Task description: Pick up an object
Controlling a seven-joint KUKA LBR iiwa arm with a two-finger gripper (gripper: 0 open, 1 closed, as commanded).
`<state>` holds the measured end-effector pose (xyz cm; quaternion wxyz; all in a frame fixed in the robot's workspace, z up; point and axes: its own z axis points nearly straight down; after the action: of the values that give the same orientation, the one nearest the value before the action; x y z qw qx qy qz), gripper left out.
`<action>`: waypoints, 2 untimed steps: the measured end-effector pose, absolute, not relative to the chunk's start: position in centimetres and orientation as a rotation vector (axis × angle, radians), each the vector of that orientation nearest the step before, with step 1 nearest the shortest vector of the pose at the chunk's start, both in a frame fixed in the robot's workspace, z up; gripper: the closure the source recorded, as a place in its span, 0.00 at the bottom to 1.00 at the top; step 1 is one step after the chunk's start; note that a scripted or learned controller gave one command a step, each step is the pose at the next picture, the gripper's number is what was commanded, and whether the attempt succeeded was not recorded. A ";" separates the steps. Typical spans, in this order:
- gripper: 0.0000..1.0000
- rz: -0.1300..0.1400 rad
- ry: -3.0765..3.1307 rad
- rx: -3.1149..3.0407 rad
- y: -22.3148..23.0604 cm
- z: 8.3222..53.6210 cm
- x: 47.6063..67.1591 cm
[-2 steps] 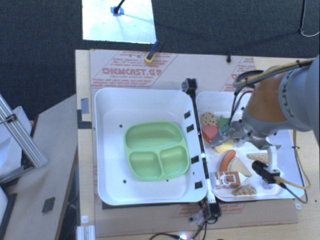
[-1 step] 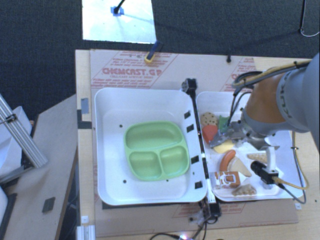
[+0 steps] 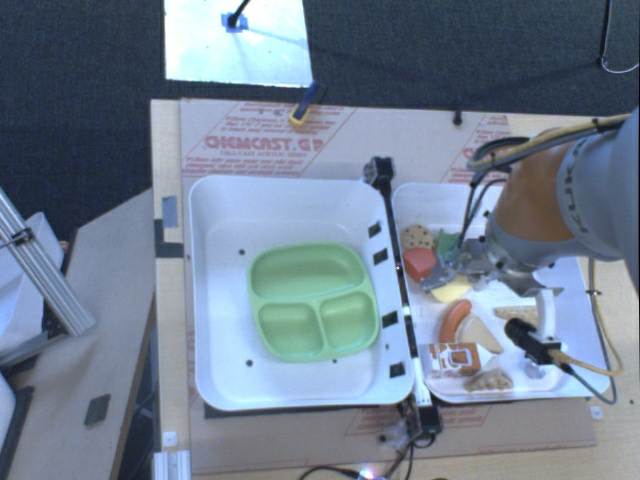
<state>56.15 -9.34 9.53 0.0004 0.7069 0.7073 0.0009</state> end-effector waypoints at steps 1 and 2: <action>1.00 0.004 2.220 2.218 -9.4 14.1 55.6; 1.00 0.005 2.222 2.215 -9.4 19.0 54.8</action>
<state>54.81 -9.35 19.04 0.0021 0.7058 0.7084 0.0016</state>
